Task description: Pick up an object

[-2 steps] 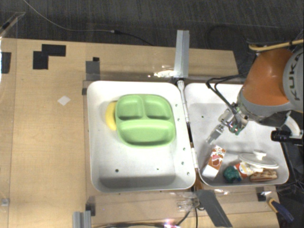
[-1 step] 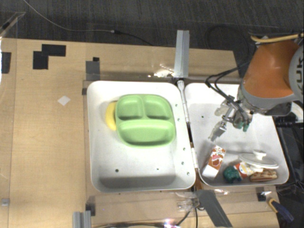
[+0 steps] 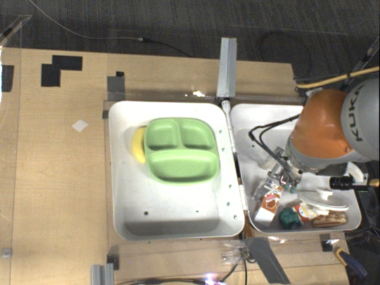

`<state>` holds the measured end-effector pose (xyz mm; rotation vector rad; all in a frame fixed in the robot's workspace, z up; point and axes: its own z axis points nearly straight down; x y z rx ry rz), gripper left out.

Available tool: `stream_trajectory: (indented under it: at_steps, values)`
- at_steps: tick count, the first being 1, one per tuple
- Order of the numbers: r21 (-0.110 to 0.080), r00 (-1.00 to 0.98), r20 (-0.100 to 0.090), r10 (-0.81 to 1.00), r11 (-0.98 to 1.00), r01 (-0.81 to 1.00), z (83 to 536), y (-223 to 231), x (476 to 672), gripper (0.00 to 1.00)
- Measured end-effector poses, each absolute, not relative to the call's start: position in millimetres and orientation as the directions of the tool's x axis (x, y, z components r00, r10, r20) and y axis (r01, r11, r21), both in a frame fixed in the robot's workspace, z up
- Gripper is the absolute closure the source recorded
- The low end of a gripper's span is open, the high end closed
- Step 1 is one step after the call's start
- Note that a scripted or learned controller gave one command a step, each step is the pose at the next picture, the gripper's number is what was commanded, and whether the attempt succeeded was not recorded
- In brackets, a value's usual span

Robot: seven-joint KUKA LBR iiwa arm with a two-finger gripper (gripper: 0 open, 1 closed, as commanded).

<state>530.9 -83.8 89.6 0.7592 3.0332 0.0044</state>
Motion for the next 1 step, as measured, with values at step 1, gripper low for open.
stream_trajectory:
  at_steps: [1]
  values:
    - [0.004,-0.722,-0.005,0.692,0.722,0.692,150.6,-145.5,561.4,0.0]
